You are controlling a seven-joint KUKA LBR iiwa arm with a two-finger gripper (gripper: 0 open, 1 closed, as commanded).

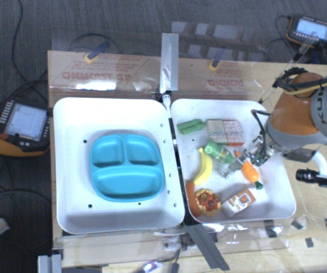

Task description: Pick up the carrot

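In the right bin point(277, 206), the carrot point(251, 172) lies diagonally, green tip lower-right; tool point(258, 152) state unclear.

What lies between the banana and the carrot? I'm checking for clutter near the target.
In the camera view, a green bottle and a clear item lie between the banana and the carrot.

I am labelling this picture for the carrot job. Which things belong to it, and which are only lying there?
Belong to the job:
small orange carrot
two-finger gripper

Only lying there:
yellow banana
round pizza slice
blue divided plastic tray
green pod
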